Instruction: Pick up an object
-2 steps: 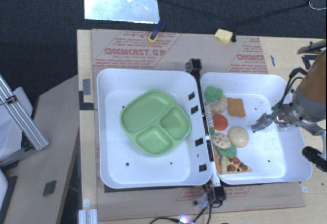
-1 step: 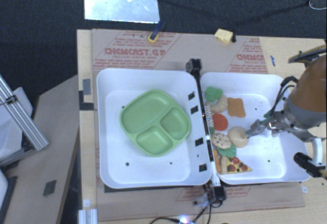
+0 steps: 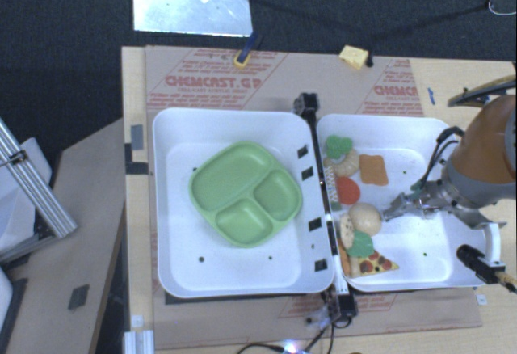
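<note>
The right bin holds several toy foods along its left side: a green broccoli, an orange square slice, a red tomato, a pale round bun, a green leafy piece and a pizza slice. My gripper reaches in from the right, low over the bin's middle. Its tip points left and lies just right of the bun. Nothing shows in its grasp. The orange band of the arm hangs over the bin's right wall.
In the left bin lies a green divided plate. Black clips line the wall between the bins. A yellow block rests on the cardboard behind the bins. The right bin's right half is bare floor.
</note>
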You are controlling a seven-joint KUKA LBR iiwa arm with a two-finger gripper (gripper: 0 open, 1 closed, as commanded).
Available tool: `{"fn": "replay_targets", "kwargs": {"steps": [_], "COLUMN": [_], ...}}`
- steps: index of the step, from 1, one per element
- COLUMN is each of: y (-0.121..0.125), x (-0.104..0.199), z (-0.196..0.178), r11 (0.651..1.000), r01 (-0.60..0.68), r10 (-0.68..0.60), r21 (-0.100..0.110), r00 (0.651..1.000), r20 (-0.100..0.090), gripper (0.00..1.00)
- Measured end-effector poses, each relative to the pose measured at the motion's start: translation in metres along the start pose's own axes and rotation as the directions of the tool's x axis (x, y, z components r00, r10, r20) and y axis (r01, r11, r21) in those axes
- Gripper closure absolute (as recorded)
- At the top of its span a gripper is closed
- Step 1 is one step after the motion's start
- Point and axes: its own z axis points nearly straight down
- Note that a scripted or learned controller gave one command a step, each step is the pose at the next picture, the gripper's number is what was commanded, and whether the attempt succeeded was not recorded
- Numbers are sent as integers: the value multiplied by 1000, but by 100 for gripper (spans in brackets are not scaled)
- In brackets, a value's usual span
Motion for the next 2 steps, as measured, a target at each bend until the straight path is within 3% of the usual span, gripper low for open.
{"fn": "replay_targets", "kwargs": {"steps": [1,2], "y": [0,5], "x": [0,-4], "z": [-10,-74], "r11": [1000,1000], "r01": [1,3], "r10": [-1,-3], "r21": [-1,-4], "r00": [1000,1000], "r20": [-1,1], "gripper": [100,100]}}
